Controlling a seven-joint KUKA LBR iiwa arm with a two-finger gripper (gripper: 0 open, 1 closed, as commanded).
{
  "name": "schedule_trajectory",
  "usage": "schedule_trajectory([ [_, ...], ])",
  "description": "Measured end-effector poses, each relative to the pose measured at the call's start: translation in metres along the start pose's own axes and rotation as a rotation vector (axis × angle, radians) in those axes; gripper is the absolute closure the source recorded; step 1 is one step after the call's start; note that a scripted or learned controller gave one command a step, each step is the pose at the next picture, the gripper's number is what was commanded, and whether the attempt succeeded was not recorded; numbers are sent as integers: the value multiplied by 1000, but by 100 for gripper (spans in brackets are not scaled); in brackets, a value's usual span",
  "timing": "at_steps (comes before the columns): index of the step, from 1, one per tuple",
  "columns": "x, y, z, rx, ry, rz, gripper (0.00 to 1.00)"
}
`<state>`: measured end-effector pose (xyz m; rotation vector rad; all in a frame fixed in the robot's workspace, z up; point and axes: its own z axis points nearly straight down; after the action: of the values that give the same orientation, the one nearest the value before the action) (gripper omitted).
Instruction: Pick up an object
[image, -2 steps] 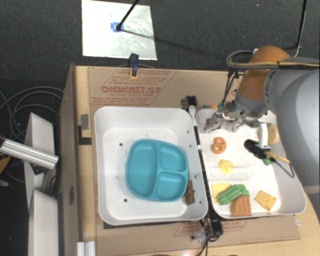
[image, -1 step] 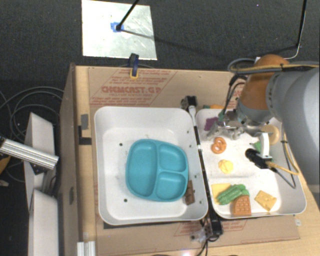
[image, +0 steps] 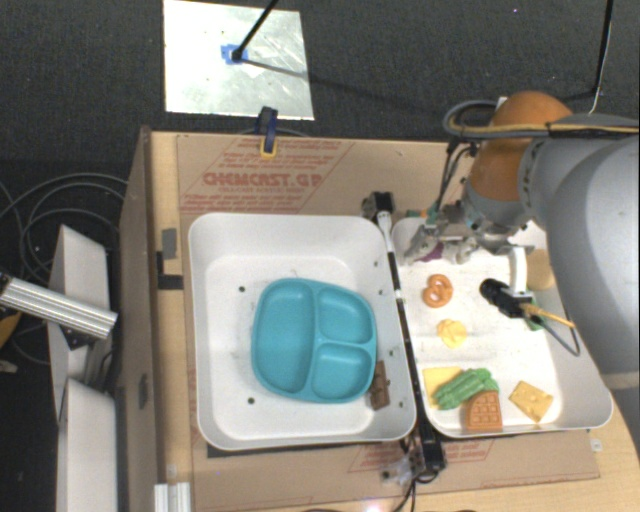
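Camera view, nearest edge first: the right bin (image: 596, 408) holds a cluster at its near end. There is an orange waffle piece (image: 483, 411), a green piece (image: 467, 386) lying across a yellow wedge (image: 438, 379), and a yellow cracker (image: 530, 400) just beside them. Further up sits a small yellow lump (image: 452, 332), and beyond it a pretzel (image: 436, 291), each lying apart on bare white floor. In the left bin (image: 203, 300) a teal plate (image: 312, 340) takes the middle, with a brown piece (image: 380, 386) against the wall at its near right corner.

At the far end of the right bin the gripper (image: 441, 243) hangs low, just beyond the pretzel and close to the wall between the bins. It is small and cluttered with cables here. I cannot tell how far open it is, and nothing can be made out in its hold.

The pretzel seems the likeliest target, being nearest. The risks as I judge them:
- The gripper stands close to the bin's far corner, so a descent there could strike the wall or close on nothing.
- The pretzel lies flat and thin, so a grasp set slightly off could push it away or ride over it.
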<state>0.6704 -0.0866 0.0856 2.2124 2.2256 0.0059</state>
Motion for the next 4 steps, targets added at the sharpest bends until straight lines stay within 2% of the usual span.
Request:
schedule_trajectory([
  [1,-1,-1,0,2,-1,1,0],
  [2,0,-38,1,7,-1,6,0],
  [4,2,-48,1,5,-1,5,0],
])
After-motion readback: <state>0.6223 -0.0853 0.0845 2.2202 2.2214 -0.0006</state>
